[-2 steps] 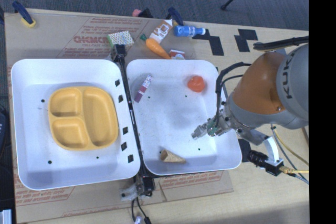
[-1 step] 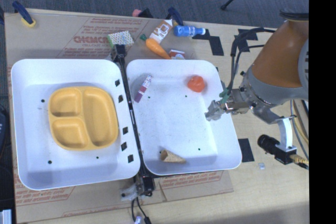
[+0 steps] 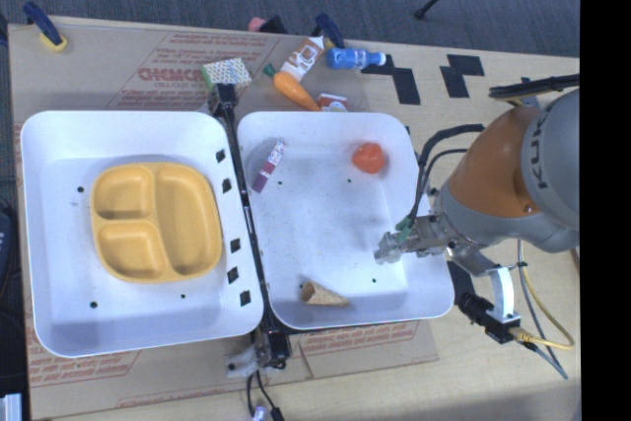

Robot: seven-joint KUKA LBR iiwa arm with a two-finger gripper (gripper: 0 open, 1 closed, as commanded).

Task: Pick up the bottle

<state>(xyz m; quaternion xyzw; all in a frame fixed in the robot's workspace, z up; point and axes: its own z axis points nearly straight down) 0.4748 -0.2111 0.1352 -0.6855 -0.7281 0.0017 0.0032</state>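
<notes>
A small bottle (image 3: 268,165) with a purple label lies on its side in the right bin (image 3: 325,212), near that bin's upper left corner. My gripper (image 3: 391,247) hangs low over the right side of the same bin, well to the right of the bottle and below it in the view. Nothing shows in the gripper. The grey arm with its orange band (image 3: 498,177) reaches in from the right, over the bin's right rim.
A red round object (image 3: 369,157) and a tan wedge (image 3: 323,294) lie in the right bin. The left bin (image 3: 59,212) holds a yellow divided plate (image 3: 156,220). Behind the bins lie a blue bottle (image 3: 353,59), a white-orange bottle (image 3: 302,59) and a carrot (image 3: 295,91).
</notes>
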